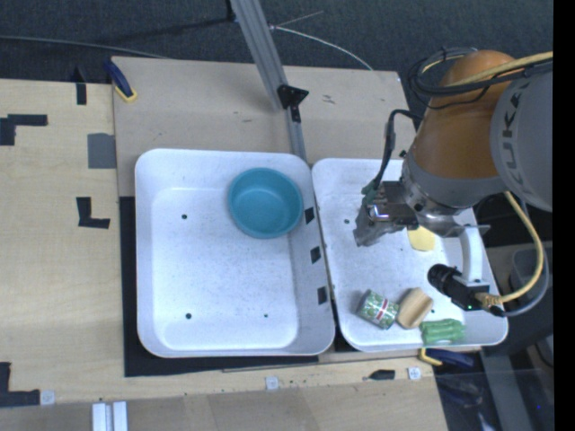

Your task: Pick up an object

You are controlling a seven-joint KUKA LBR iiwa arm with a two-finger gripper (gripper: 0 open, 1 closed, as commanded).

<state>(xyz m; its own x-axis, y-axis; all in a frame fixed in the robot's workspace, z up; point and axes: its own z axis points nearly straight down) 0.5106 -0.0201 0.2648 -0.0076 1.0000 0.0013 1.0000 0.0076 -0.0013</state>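
My gripper (368, 232) hangs over the middle of the right bin (346, 187), and nothing shows between its fingers. A yellow object (420, 239) lies just right of the gripper, partly hidden by the wrist. At the bin's front lie a green and white can (378, 309) on its side, a tan bread-like piece (413, 308) and a green object (443, 332). A blue bowl (264, 202) sits upright at the back right of the left bin (180, 268).
A slanted metal pole (265, 48) crosses the back of the bench down to the gap between the bins. Black cable and a connector (454, 284) hang off the wrist over the right bin's right side.
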